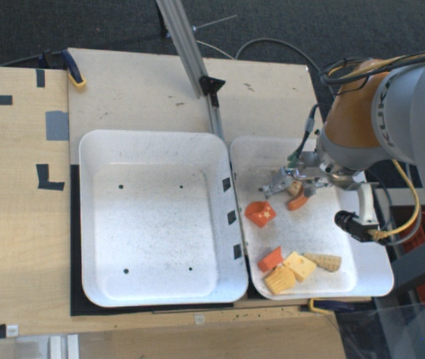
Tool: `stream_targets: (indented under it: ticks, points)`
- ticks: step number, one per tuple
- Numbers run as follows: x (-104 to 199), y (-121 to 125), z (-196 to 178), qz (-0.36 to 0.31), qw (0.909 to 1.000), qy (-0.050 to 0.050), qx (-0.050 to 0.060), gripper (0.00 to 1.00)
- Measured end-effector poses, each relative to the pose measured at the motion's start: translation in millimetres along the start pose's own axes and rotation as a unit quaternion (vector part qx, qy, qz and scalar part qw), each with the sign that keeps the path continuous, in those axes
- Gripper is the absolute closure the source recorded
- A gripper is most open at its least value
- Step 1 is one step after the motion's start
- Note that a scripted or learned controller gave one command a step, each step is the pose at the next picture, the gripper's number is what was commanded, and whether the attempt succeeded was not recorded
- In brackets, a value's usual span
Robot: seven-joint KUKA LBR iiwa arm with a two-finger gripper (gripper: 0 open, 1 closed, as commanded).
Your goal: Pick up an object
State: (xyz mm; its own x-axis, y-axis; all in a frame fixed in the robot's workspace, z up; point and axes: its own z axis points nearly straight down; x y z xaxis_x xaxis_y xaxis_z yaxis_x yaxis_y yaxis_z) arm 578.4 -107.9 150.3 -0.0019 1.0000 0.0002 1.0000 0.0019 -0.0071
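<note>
Two white bins share the bench [160, 99]; the right bin [373, 275] holds an orange block [260, 214], wedges, and the gripper [296, 189], jaw state unclear.

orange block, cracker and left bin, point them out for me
orange block [260, 214], camera view, its top face
cracker [280, 280], camera view, middle of its ridged top
left bin [87, 200], camera view, its left rim

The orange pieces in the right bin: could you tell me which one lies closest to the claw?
The small orange piece, right beneath the claw. The orange block lies further left, the orange wedge down beside the yellow pieces.
</note>
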Motion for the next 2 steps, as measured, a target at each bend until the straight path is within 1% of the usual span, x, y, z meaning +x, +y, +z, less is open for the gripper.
stream_targets:
  ticks: [1,2]
  points:
    - [5,-4,43,0.000,1.0000,-0.001,-0.004,0.00]
    - [6,-3,31,-0.001,1.0000,0.000,-0.005,1.00]
